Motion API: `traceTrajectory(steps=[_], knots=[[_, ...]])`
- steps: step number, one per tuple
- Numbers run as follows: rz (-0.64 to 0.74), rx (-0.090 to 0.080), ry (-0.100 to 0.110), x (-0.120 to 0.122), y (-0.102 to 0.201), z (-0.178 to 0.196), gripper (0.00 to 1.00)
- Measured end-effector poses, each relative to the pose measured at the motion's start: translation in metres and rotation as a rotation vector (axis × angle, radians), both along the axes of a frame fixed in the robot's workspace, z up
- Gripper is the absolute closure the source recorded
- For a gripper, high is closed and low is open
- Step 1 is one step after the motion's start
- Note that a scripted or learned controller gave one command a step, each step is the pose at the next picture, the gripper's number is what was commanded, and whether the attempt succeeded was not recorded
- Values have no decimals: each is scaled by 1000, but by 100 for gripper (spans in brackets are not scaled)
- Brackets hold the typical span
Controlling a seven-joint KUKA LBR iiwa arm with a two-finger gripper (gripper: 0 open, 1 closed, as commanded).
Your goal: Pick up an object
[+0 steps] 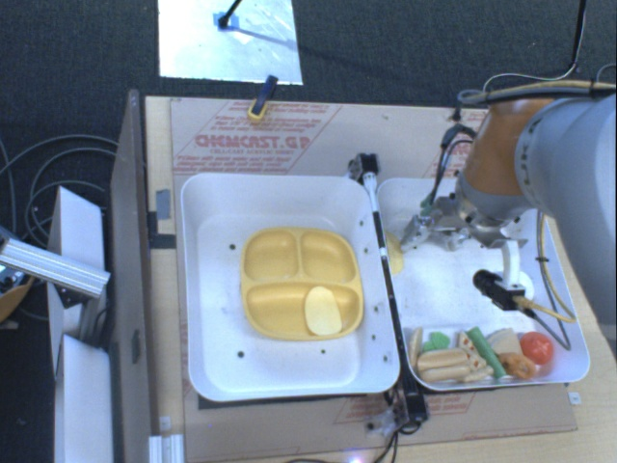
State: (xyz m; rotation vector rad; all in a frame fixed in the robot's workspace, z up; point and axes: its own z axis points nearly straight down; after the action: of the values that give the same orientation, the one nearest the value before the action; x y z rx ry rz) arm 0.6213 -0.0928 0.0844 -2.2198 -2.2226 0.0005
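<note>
Toy food pile [482, 353] waits at five o'clock from the gripper [436, 230].
Gripper hovers high in the right bin [434, 297]; finger state cannot be told. Pile lies along the bin's near edge, long axis running three-to-nine.

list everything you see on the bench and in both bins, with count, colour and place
bins: two, white, side by side on the bench
divided plate: one, yellow, middle of the left bin
oval piece: one, pale yellow, in the plate's large near compartment
toy food pile: several pieces, green, tan, orange and red, near edge of the right bin
small piece: one, yellow, left edge of the right bin, partly hidden
cardboard sheet: one, brown with red print, under the bins
clip: one, dark with a yellow end, far edge of the cardboard
arm: one, grey with an orange band, over the right bin
claw: one, metal, low over the right bin's far left part
</note>
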Motion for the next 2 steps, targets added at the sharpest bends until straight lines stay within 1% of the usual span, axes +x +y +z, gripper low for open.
traceTrajectory(steps=[1, 2], knots=[[4, 0, -6, 30, 0, 1, 0], [0, -1, -3, 24, -6, 0, 0]])
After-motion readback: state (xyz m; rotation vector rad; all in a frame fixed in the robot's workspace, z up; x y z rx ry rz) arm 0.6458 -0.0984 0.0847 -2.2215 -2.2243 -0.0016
